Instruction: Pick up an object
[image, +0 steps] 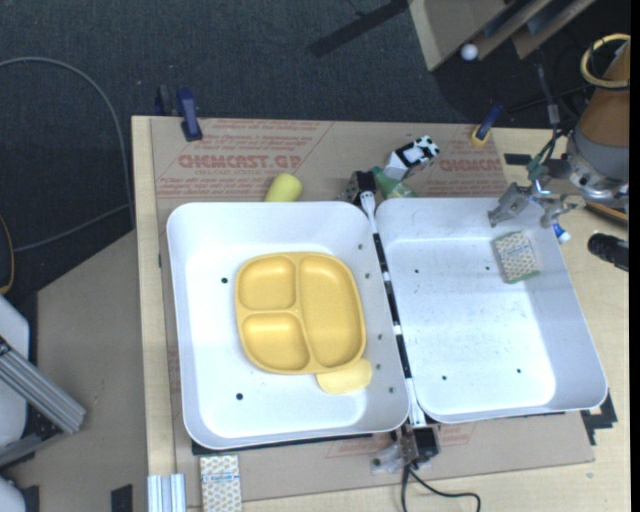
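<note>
Yellow tray (300, 311) (left bin (200, 300))

Plastics, board and bare metal around the gripper

The gripper (530, 200) looks like bare grey metal with a dull shine; just below it lies a small speckled pad (516, 256), matt and rough like a sponge or cloth. The right bin (560, 330) beneath it is smooth white plastic, faintly scuffed, as is the left bin (195, 300) farther off. Well to the gripper's left, the yellow divided plate (300, 310) is smooth plastic with a soft sheen. The bench top (240, 150) behind is matt brown board with red print.
</note>
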